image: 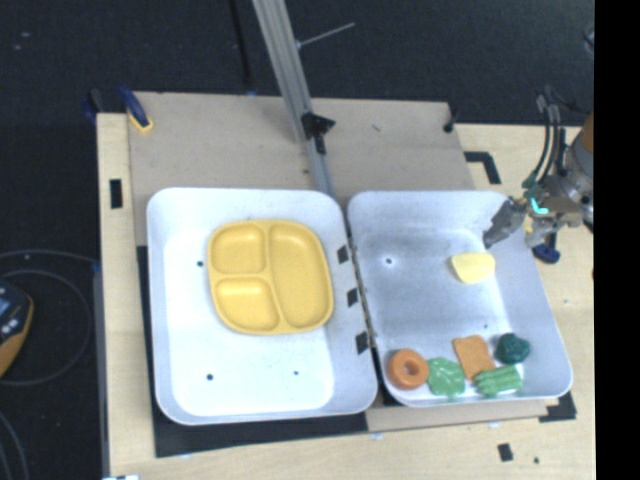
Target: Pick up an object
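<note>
My gripper [522,232] hangs over the right rim of the right bin [420,218], open, with nothing between its fingers. A pale yellow piece [472,266] lies on the bin floor just left of and below the gripper. Along the bin's front edge lie an orange ring [407,367], a light green piece [446,377], an orange cracker-like square [472,354], a green oblong piece [498,379] and a dark green lump [513,347].
The left bin [180,368] holds a yellow divided plate [270,275]. A metal pole [285,63] slants up from the back of the bench between the bins. Cables run on the dark floor at the left.
</note>
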Controlling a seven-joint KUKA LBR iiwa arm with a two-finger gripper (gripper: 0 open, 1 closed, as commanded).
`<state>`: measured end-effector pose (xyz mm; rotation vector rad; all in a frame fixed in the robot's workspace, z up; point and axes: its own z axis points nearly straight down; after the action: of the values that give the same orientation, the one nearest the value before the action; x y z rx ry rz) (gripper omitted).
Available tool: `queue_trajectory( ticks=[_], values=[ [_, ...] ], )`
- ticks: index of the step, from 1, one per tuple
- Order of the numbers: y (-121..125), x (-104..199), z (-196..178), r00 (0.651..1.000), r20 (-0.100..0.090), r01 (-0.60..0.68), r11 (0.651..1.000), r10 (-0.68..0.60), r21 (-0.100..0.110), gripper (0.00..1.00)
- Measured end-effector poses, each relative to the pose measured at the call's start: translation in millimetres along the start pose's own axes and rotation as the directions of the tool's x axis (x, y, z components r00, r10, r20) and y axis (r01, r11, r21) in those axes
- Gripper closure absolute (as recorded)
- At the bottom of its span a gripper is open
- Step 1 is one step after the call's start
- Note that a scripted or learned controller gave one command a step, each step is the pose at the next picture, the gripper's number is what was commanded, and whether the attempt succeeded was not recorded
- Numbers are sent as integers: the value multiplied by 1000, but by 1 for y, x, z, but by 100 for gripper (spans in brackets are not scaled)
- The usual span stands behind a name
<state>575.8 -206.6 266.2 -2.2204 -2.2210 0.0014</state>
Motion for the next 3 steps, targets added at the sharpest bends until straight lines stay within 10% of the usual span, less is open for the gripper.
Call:
queue_trajectory(
  ticks=[1, 3],
  values=[
    [1, 0, -2, 1000, 1, 1, 1000, -1, -3, 0],
    [-14, -3, 110, 1000, 1, 0, 1000, 0, 1, 0]
  ],
)
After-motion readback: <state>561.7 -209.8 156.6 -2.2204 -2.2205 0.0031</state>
